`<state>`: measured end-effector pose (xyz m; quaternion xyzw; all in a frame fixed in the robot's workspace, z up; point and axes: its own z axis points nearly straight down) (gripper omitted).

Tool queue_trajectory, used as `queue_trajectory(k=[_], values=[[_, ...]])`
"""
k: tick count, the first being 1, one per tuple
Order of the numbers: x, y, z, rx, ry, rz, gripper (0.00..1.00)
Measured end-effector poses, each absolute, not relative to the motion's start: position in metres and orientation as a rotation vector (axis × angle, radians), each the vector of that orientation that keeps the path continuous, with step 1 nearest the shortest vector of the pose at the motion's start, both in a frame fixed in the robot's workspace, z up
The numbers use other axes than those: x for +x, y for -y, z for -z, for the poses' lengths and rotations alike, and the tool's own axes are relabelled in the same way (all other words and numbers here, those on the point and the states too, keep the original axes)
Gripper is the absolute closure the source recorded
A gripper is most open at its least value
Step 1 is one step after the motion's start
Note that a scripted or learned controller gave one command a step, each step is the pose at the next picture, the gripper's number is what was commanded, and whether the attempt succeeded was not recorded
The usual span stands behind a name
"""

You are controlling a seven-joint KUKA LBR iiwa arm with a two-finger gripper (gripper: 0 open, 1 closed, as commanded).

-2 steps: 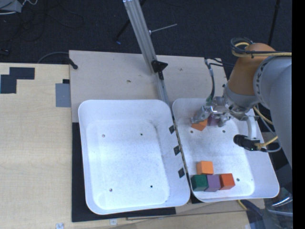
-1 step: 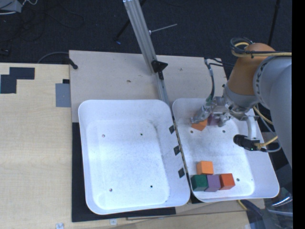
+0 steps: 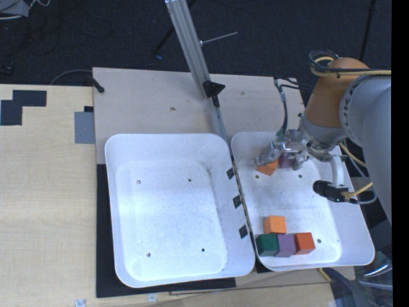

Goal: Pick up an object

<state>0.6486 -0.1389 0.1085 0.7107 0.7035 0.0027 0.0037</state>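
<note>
Gripper point(image 3: 281, 158) over an orange block point(image 3: 267, 167); four blocks point(image 3: 285, 236) cluster well apart.

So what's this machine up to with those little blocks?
A grey robot arm with an orange band reaches into the right-hand white bin from the right. Its gripper sits low near the bin's far end, right by an orange block; whether it actually has a grip on it can't be told. Four more blocks wait at the near end: orange, green, purple and red-orange.
</note>
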Motion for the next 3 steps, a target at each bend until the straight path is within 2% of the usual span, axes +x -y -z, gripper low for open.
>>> queue_trajectory(k=[3], values=[[0.6492, 0.1375, -0.1084, 2.228, -2.207, -0.008, 0.00]])
